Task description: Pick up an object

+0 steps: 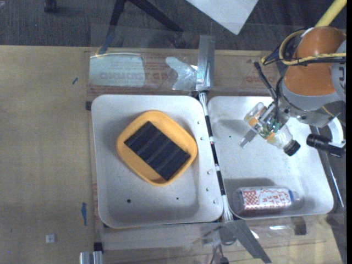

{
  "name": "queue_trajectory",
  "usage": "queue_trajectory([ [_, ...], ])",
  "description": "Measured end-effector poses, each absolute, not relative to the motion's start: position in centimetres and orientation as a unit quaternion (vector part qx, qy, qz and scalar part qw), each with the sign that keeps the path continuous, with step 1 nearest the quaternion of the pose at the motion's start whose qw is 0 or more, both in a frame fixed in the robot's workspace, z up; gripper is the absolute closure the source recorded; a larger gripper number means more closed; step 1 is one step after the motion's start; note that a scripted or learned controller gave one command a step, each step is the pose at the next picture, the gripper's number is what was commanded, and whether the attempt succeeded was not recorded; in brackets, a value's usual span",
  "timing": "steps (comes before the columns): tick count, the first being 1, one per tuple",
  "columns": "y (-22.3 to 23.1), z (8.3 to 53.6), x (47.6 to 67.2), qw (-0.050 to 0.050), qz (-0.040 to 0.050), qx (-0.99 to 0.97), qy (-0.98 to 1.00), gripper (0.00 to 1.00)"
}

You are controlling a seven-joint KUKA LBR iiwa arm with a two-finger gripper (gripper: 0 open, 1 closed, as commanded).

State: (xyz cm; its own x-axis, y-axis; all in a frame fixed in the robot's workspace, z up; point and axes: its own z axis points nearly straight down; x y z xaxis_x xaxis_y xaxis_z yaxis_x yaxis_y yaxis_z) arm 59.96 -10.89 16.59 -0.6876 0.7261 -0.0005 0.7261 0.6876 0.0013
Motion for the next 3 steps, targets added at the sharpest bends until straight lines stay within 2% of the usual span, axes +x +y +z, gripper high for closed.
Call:
queue_trajectory([
  [1, -11.0, 16.6, 60.0, 0.001, 0.0005, 0.396, 0.918, 0.00],
  [2, -14.1, 16.3, 62.5, 0.003, 0.0006, 0.450, 0.893, 0.00],
  [3, -17.7, 8.6, 66.4, -0.008, -0.0029, 0.470, 0.883, 0.00],
])
